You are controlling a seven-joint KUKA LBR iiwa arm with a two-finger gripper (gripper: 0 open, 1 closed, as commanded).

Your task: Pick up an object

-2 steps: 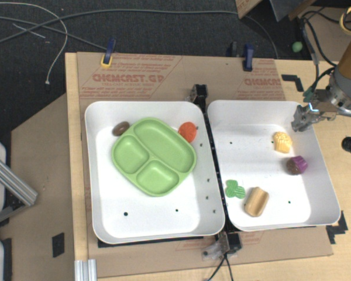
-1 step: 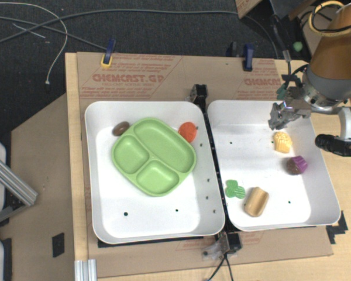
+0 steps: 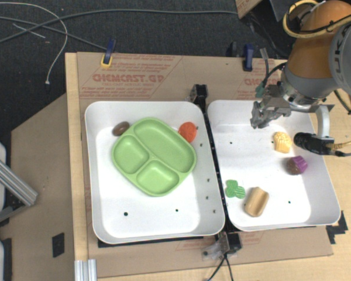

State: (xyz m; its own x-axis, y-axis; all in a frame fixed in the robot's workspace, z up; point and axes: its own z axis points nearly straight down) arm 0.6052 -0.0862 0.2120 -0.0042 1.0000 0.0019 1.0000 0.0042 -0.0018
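Hovering over bare floor of the right bin (image 3: 316, 212), the gripper (image 3: 261, 119) — jaws unreadable, cannot tell — risks closing on nothing; the yellow object (image 3: 282, 142) sits just right.

- Two bins lie side by side on the bench: the left bin (image 3: 99, 215) at 9 o'clock, the right bin (image 3: 316, 215) at 3 o'clock.
- In the left bin a divided tray (image 3: 154, 156) lies near the middle.
- A small oval piece (image 3: 121, 128) lies at the tray's 10 o'clock, touching its rim.
- A round piece (image 3: 188, 132) lies at the tray's 2 o'clock, just beside it.
- In the right bin the gripper (image 3: 261, 120) hangs at 11 o'clock.
- A corn-shaped piece (image 3: 282, 142) lies at the gripper's 4 o'clock.
- A round lump (image 3: 296, 165) lies at the corn-shaped piece's 5 o'clock.
- A cylinder (image 3: 257, 201) lies toward the right bin's 7 o'clock, with a leafy piece (image 3: 234, 189) just beside it at its 10 o'clock.
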